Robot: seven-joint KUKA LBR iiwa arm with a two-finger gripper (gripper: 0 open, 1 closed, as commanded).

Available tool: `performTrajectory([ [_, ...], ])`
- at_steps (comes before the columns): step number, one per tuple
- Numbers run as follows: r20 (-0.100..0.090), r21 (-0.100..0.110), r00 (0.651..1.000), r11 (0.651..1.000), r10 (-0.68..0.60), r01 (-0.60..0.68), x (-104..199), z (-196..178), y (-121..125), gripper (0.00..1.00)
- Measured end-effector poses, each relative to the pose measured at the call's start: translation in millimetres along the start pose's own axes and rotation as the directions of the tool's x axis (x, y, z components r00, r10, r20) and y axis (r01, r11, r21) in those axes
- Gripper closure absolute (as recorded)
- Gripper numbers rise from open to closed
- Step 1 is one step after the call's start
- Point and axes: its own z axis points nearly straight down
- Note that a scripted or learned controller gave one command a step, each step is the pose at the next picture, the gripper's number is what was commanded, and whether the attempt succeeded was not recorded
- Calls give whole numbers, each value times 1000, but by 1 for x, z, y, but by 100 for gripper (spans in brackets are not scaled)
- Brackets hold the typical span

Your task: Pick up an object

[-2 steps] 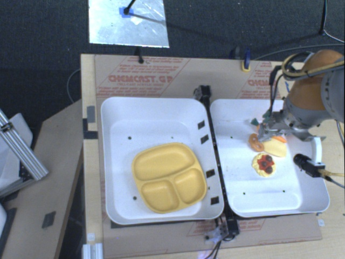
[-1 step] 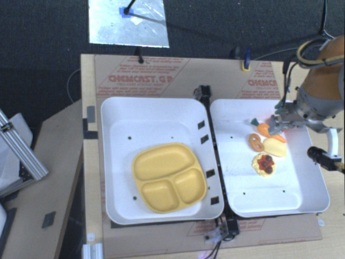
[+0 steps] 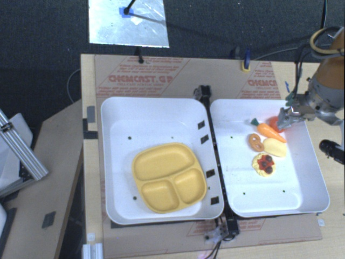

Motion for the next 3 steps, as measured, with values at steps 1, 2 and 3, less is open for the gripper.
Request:
performTrajectory([
  [1,0,1,1000,1000,-4,4,0,-50,1,100],
  [2,-2,3,1000,1000,-9,9,52,-54,11,100],
  [3,-3,3,1000,1000,-10,10,102,-51,14,100],
])
